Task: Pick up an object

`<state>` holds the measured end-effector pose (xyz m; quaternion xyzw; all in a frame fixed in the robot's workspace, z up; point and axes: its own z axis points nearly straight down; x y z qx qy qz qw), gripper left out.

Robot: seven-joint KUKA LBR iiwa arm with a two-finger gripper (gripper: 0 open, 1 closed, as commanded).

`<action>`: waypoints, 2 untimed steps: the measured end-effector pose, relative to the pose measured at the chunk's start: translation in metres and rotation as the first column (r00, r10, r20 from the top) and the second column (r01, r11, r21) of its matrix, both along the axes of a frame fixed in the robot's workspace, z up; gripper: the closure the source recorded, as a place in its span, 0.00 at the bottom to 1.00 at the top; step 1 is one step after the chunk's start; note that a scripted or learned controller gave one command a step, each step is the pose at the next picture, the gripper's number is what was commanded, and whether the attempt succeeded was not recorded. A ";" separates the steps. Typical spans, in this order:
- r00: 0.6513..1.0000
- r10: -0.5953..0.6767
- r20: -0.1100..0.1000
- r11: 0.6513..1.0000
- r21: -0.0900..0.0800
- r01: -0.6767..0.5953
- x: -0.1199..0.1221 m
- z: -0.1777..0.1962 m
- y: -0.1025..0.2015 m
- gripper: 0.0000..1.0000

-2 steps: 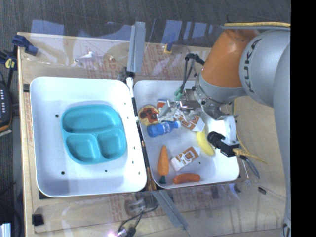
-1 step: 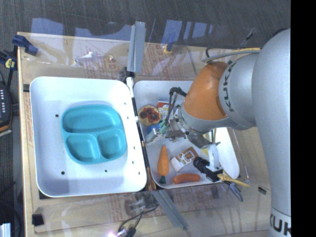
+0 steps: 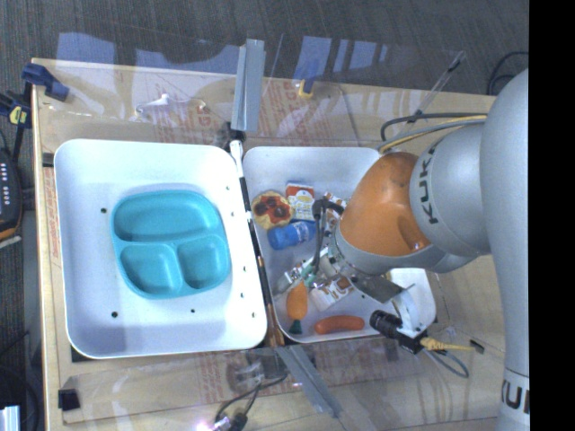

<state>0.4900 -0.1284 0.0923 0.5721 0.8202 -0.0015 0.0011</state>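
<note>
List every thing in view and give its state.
Blue tray: upright in the left bin, compartments bare.
Blue cup: on its side, right bin.
Carrot: lying flat.
Red sausage: lying flat by the near wall.
Pizza slice: flat.
Gripper: low among the items; grip unclear.

The worktop [image 3: 135, 119] was a pale wooden board with a clear plastic sheet over it, and it stood on a dark grey carpet [image 3: 269, 7]. The left white bin [image 3: 76, 241] carried a turquoise tray [image 3: 171, 241] with three compartments, lying flat near the middle of the bin. A grey metal bar [image 3: 247, 83] lay on the worktop just behind the gap between the two bins. Some black cables [image 3: 9, 178] hung at the left edge.
</note>
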 end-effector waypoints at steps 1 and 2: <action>1.000 0.004 -0.002 1.000 0.004 -0.004 0.001 0.010 0.002 1.00; 0.990 -0.139 -0.001 0.990 0.004 0.139 0.061 0.137 0.032 1.00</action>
